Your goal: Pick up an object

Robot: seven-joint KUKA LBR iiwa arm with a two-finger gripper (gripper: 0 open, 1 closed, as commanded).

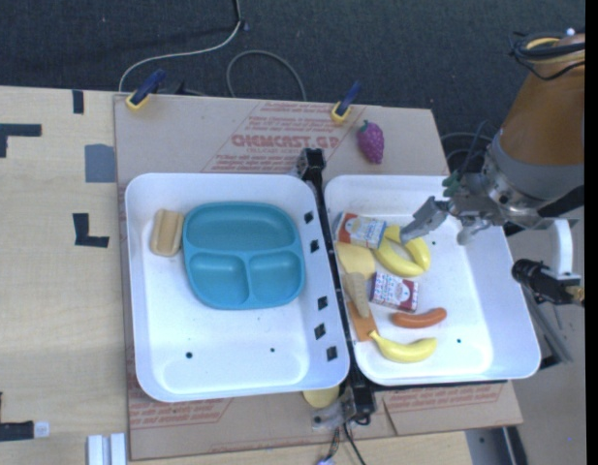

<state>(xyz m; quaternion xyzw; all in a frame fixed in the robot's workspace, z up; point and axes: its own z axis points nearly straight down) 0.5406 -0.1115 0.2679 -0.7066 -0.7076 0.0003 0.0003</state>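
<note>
Scanning from the left of the frame, I see the left bin (143, 289) holding a blue divided tray (244, 256) with a small tan piece of bread (166, 232) just beside its left edge. At the upper middle, a purple bunch of grapes (371, 141) lies on the cardboard sheet (269, 139) outside both bins. In the right bin (492, 318) the toy food is crowded against the left wall: a red-and-white carton (362, 231) at the top, a yellow banana (403, 256) just right of it, a small patterned box (392, 291) below, a red sausage (417, 318) under that, and a second banana (405, 349) nearest the bottom, with an orange carrot (360, 313) along the divider. The gripper (444, 223) sits over the upper part of the right bin, its two fingers (422, 223) spread apart with nothing between them; the left finger tip comes down close by the upper banana, though I cannot tell whether it touches. The arm (541, 114) comes in from the upper right of the frame, grey at the wrist with the orange band above it, angled down and to the left.
</note>
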